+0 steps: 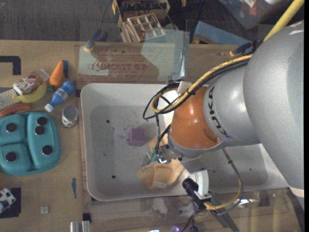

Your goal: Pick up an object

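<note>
Look first at the white bin (pixel 91 144) in the middle of the bench (pixel 38 187). Inside it you see a small purple block (pixel 137 137) lying flat on the floor of the bin, near the centre, and a tan crumpled object (pixel 159 174) (its material cannot be read) close to the near wall. The two are near each other but apart.

The arm (pixel 251 100) reaches in from the right, and its orange band (pixel 190 124) hangs over the bin's right half. The gripper (pixel 159 156) sits just below the band, directly above the tan crumpled object and apparently touching its top. You cannot tell whether it is open, closed or pinching anything, because the wrist hides that area.

To the left of the bin, on the bench, you find a teal tray (pixel 29 141) with dark round spots, a small can (pixel 70 116), a blue bottle (pixel 60 95) on its side, an orange carrot-shaped toy (pixel 57 72) and a yellow banana-shaped toy (pixel 31 95).
</note>
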